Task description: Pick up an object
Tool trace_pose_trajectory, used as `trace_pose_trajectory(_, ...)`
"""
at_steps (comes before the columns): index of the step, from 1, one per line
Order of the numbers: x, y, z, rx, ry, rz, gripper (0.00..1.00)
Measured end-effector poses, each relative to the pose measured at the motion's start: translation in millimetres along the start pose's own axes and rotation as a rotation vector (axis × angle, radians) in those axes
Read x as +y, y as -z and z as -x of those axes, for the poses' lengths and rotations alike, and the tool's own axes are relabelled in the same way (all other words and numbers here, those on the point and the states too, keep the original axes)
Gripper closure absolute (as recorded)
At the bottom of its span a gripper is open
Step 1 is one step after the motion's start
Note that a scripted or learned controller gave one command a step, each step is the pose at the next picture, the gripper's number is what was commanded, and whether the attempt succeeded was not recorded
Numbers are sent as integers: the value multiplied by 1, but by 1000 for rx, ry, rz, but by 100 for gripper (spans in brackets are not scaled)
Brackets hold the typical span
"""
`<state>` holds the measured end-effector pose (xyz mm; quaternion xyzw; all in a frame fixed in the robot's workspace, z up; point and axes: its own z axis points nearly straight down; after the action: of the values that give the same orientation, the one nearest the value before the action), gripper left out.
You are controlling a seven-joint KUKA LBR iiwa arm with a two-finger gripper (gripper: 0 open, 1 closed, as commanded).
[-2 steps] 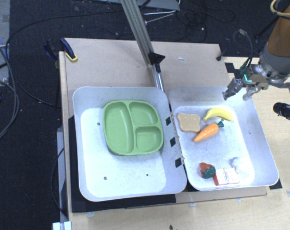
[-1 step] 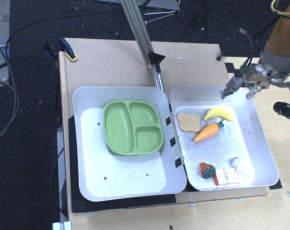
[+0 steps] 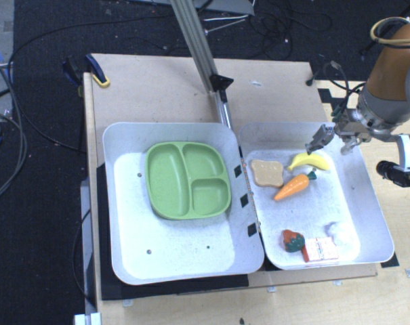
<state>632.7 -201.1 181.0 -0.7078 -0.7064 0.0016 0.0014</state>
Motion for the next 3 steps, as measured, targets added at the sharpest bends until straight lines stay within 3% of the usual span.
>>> trace_pose_trajectory(1,-5,-58,9,0,0,-1,0)
trace_pose_trajectory(2,-5,-91,8,0,1,2,0)
trace_pose_trajectory(3,-4,-78,8,-1,2,5,100)
